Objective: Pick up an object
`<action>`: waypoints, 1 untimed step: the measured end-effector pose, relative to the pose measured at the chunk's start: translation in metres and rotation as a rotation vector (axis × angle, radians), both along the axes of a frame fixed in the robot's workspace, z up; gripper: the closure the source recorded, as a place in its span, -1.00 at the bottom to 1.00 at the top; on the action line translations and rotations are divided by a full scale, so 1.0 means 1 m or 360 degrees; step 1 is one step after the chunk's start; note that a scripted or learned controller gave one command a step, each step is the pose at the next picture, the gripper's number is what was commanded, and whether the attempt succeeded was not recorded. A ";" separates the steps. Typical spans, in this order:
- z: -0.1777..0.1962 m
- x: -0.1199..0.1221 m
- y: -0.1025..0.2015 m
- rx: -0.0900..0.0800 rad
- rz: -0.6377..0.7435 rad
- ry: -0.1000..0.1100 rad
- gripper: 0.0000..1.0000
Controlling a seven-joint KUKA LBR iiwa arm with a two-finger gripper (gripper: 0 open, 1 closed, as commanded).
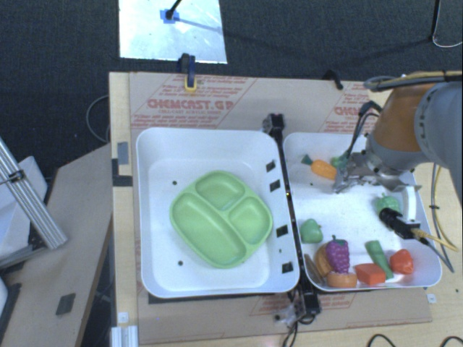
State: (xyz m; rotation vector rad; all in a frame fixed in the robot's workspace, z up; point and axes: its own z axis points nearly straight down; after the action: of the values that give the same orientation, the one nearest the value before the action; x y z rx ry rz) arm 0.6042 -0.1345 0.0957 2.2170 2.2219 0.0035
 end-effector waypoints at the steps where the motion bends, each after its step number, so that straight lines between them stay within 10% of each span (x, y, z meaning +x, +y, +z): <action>1: 0.045 -0.004 0.003 0.0000 0.0002 -0.0002 1.00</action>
State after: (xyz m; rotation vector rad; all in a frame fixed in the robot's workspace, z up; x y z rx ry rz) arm 0.6002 -0.1315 0.1412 2.2147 2.2227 0.0047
